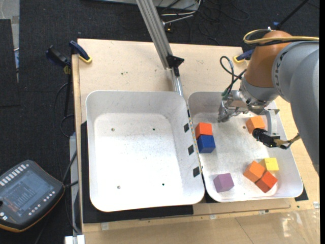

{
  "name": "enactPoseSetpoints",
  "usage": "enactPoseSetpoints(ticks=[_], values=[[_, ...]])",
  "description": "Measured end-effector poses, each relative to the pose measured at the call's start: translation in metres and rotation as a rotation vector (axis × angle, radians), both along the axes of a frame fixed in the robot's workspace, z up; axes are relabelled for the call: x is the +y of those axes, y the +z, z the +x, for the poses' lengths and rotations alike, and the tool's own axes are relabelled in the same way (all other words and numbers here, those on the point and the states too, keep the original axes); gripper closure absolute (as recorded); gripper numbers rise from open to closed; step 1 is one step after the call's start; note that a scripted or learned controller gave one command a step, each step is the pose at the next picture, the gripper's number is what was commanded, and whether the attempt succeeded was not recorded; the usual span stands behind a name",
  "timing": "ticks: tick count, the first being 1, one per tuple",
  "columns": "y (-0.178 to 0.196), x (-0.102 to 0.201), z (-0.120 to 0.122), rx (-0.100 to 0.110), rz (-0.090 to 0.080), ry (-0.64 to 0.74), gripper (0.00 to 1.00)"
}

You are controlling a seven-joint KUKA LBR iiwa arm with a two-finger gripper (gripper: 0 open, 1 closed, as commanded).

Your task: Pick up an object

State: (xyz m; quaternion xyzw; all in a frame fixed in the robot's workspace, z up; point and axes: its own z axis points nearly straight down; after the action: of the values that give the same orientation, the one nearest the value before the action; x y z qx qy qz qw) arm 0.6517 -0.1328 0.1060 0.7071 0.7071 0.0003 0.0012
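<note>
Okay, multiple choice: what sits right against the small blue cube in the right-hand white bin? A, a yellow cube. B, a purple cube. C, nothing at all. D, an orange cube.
D: the small blue cube has a small orange cube touching its far side, in the right-hand white bin.

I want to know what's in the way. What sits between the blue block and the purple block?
Nothing: only bare white bin floor between blue cube and purple cube, camera view.

A robotics lab: teach pendant point(25, 194), clamped bench point(127, 65), loose cables point(183, 9) on black flooring.
</note>
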Motion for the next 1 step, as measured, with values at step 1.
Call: enactPoseSetpoints(ticks=[1], values=[[0.0526, 0.0103, 0.0050, -0.006, 0.000, 0.003, 1.00]])
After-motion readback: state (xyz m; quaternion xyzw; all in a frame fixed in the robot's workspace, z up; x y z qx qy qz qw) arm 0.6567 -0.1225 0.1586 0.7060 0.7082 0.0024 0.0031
